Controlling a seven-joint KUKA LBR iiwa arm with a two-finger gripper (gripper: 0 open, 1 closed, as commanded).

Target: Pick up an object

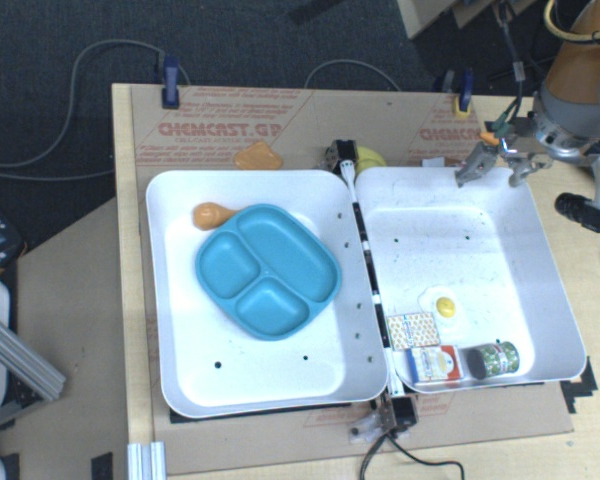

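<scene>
My gripper (497, 166) hung at the upper right of the frame, over the far rim of the right bin (480, 258), its fingers spread apart and holding nothing. The objects lay well away, along that bin's lower edge: a fried egg toy (442, 305), a patterned packet (413, 330), a small carton (435, 365) and a green can (492, 359) on its side. In the left bin (180, 298) sat a blue divided plate (267, 269), an orange piece (212, 214) touching its upper left edge.
</scene>
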